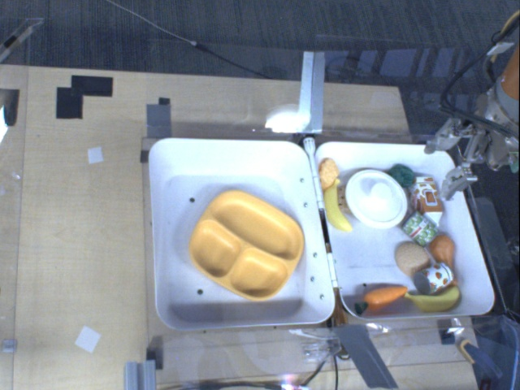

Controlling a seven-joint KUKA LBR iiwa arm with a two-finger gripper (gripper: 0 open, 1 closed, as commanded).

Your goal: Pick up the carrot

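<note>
step: approach, nothing grasped | gripper [457,154] seen spread apart and bare, over right bin [481,242] far corner | carrot [384,296] lain at near wall, touching banana [435,301] | next: long reach toward near edge, descent beside banana needed

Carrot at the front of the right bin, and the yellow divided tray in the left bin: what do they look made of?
The small orange carrot with a green stub looks like moulded plastic toy food: uniform colour, smooth skin with a slight sheen. The yellow divided tray also looks like plastic, semi-gloss, with soft highlights on its rounded ridges. Neither can be confirmed from above.
</note>
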